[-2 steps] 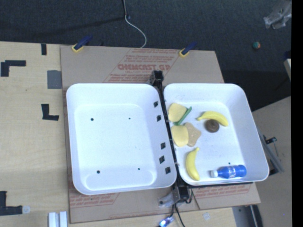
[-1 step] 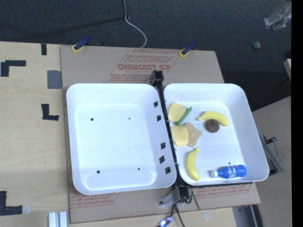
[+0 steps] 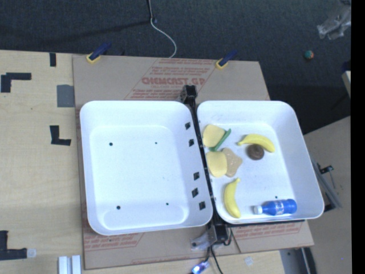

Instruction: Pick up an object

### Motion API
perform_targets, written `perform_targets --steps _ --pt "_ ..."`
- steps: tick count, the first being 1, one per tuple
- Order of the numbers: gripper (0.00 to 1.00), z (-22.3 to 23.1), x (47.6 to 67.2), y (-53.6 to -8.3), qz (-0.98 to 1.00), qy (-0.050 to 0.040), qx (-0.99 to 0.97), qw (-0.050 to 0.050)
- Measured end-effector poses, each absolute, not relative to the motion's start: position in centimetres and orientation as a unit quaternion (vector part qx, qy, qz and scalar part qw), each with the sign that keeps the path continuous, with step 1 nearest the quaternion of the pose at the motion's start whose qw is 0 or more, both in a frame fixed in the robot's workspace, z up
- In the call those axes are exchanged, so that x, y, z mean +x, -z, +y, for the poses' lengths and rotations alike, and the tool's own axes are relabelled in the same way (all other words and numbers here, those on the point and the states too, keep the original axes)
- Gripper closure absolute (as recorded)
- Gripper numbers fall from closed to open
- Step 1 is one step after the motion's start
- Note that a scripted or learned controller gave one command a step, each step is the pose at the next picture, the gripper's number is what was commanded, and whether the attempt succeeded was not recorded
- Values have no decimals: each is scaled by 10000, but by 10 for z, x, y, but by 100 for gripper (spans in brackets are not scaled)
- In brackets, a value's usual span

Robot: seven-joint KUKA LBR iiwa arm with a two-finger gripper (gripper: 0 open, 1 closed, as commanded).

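The right bin (image 3: 299,131) holds several small objects. A yellow rounded piece (image 3: 212,135) lies by the divider with a thin green stick (image 3: 223,138) beside it. A banana (image 3: 258,141) curves over a brown round object (image 3: 255,152). A second yellow piece (image 3: 217,165) touches a beige lump (image 3: 233,161). Another banana (image 3: 230,198) lies near the front, next to a blue bottle (image 3: 278,207) on its side. A blurred grey shape, apparently the gripper (image 3: 335,24), hangs at the top right, far from the bins.
The left bin (image 3: 137,170) stands beside the right one on a cardboard sheet (image 3: 171,79) with two clamps at its back edge. A cable (image 3: 161,30) trails over the dark floor. A small green ball (image 3: 308,54) lies on the floor at the right.
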State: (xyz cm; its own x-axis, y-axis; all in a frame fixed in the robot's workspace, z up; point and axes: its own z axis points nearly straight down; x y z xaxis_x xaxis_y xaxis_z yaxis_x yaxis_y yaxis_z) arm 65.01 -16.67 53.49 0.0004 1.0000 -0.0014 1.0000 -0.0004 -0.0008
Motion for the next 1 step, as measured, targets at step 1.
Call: perform_targets --steps 1 --pt "100 -171 643 -535 7068 8 7074 3"
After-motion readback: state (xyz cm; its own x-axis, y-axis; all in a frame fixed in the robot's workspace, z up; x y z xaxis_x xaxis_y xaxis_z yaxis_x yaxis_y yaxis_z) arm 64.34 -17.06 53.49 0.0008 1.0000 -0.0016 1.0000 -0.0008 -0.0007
